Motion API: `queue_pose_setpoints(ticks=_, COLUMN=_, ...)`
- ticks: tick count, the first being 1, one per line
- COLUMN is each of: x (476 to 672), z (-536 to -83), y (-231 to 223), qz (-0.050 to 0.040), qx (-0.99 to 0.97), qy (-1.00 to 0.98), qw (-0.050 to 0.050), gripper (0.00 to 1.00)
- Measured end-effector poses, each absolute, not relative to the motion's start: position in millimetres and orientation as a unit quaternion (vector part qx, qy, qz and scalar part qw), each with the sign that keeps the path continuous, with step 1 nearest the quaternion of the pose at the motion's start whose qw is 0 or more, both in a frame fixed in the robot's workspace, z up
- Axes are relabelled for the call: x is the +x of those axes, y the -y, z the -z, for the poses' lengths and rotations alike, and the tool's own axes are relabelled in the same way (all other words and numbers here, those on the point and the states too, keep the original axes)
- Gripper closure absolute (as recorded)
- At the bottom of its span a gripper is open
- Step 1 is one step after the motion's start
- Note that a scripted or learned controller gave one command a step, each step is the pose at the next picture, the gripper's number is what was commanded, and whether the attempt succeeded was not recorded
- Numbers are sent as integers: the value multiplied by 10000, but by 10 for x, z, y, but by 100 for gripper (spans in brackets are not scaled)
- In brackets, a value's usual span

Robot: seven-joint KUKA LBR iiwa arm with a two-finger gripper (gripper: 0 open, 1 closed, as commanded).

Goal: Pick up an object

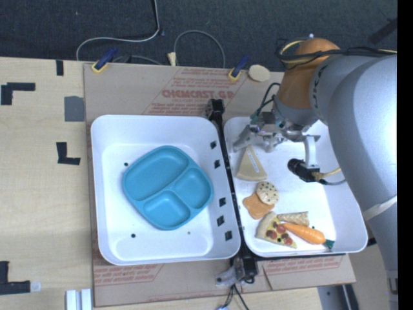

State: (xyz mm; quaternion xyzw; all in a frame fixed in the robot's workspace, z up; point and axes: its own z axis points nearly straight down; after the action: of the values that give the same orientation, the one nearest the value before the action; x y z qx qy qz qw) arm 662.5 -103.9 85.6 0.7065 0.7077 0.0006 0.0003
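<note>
Over the right white bin (pixel 342 218), the gripper (pixel 263 134) hovers near the pale cheese wedge (pixel 250 166).
Cheese lies at its six o'clock, likely the target; whether the fingers are open, I cannot tell.

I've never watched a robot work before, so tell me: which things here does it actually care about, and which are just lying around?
Part of the job:
- claw
- pale wedge below it
- cookie
- orange slice
- pizza slice
- carrot

Just lying about:
- blue divided plate in the left bin
- cables behind the bench

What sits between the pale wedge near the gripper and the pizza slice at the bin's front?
In the camera view, a cookie and an orange slice lie between the wedge and the pizza slice.
</note>
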Motion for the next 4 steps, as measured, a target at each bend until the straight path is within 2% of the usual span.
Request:
queue_pose_setpoints(ticks=1, x=6682, z=-856, y=974, qz=19, qx=7067, qy=-7076, qw=6, gripper=0)
queue_pose_setpoints(ticks=2, x=6536, z=-859, y=962, qz=-1, qx=7071, qy=-7071, qw=16, gripper=0)
queue_pose_setpoints(ticks=4, x=6404, z=-862, y=968, qz=-8, qx=7066, qy=-7077, qw=23, gripper=0)
